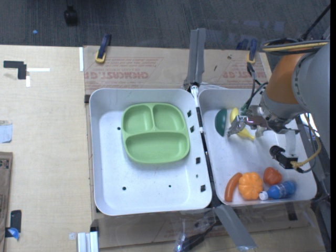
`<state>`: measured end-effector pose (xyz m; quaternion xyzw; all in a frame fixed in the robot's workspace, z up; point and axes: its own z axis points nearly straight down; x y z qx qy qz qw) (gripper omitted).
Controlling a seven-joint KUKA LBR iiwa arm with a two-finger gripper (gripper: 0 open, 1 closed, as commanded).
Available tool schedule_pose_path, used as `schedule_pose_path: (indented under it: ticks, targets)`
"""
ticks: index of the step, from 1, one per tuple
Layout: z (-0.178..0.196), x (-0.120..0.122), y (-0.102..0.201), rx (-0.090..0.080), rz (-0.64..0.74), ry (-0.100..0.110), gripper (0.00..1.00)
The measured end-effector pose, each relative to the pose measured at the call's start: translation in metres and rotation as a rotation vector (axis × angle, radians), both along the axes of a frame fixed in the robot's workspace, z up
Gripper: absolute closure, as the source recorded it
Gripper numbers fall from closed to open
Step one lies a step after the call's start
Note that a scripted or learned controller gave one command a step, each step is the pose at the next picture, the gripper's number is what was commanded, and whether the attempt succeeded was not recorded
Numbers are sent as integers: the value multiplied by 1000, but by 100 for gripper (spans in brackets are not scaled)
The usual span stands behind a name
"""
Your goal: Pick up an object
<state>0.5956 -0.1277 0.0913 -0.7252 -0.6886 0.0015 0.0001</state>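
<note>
My gripper is low in the right bin, near its upper left part. It sits right over a yellow toy, which shows on both sides of it. A dark green rounded object lies just to the gripper's left, against the bin's wall. Along the bin's front edge lie an orange-red carrot-like piece, an orange pumpkin, a red tomato-like ball and a small blue bottle with a white cap.
The left bin holds a light green divided plate in its upper half. A black cable end hangs from the arm over the right bin. Clamps sit on the cardboard behind the bins.
</note>
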Motion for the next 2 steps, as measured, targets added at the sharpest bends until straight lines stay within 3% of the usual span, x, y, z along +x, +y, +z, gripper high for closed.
schedule_pose_path:
  ticks: [1,2]
  targets:
    - [9,0,0,-2,3,2,100]
    - [101,63,67,-1,-144,-1,100]
